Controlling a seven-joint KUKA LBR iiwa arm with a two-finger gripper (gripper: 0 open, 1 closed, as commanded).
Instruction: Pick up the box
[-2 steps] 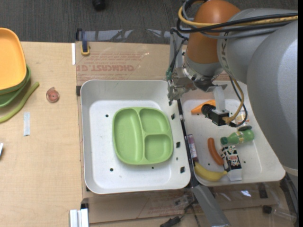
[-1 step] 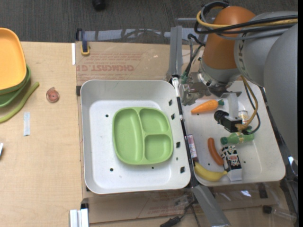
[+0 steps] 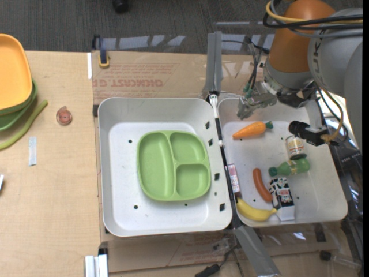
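The box (image 3: 282,197) is a small carton with a black-and-white cow pattern. It lies near the front edge of the right bin (image 3: 323,212), between a banana (image 3: 254,210) and the bin's front right corner. My gripper (image 3: 249,109) hangs over the back left corner of that bin, just behind a carrot (image 3: 252,130) and well away from the box. Nothing shows between its fingertips.
A hot dog (image 3: 260,184), a green bottle (image 3: 290,167) and a small jar (image 3: 296,148) lie behind the box. A thin pink packet (image 3: 232,178) sits against the wall between the bins. The left bin (image 3: 115,154) holds a green divided plate (image 3: 174,165). Stacked plates (image 3: 11,85) stand far left.
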